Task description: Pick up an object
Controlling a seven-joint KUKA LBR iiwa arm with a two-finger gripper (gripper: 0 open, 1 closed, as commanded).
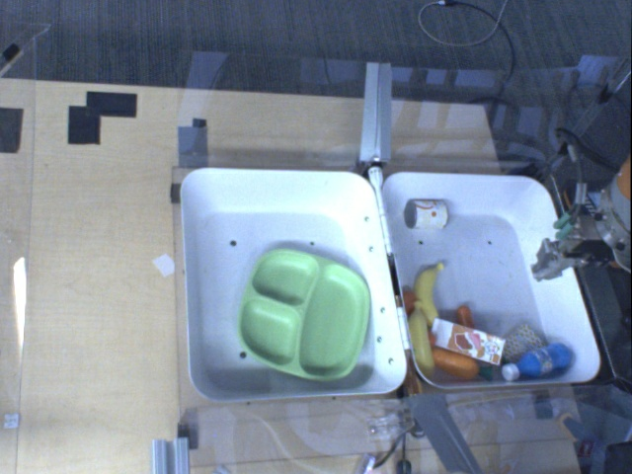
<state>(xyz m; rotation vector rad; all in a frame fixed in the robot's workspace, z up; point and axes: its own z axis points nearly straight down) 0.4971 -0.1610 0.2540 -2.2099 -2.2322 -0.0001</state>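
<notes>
The right bin holds a small white can lying on its side near the back left corner. A yellow banana lies along the bin's left wall. Beside it are a red-and-white carton, an orange piece, a blue bottle and a grey crumpled thing at the front. My gripper hangs over the right rim of this bin, apart from all of these objects, with nothing seen in it.
The left bin holds a large green divided plate. A metal bar stands behind the seam between the bins. Cables and arm parts crowd the right side. A black cable loops on the floor behind.
</notes>
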